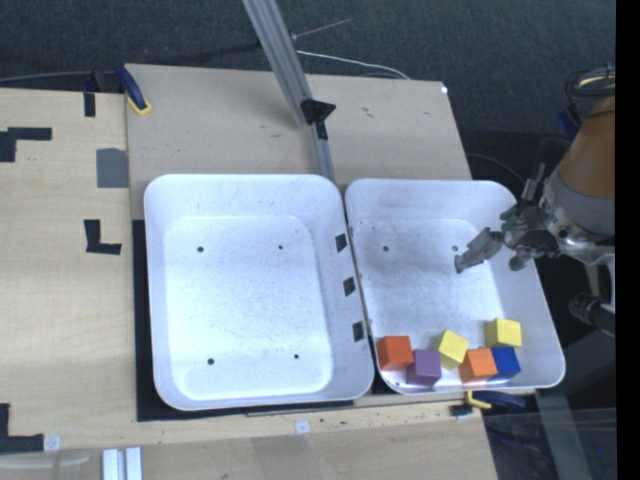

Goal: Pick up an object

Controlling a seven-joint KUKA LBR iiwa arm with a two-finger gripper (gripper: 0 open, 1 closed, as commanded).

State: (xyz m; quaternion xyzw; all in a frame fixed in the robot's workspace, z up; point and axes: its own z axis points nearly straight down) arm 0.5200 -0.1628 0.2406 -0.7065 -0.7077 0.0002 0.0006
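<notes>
Several small cubes lie along the near edge of the right bin (420, 218): an orange one (394, 351), a purple one (427, 365), a yellow one (453, 346), a second orange one (478, 364), a blue one (506, 361) and another yellow one (507, 331). My gripper (495, 256) hangs over the right side of this bin, well above and behind the cubes. Its fingers are spread open with nothing between them.
The left bin (160, 268) sits beside the right one. A grey metal post (280, 48) slants across the back of the bench, ending between the bins. Black clips (348, 286) line the seam between the two bins.
</notes>
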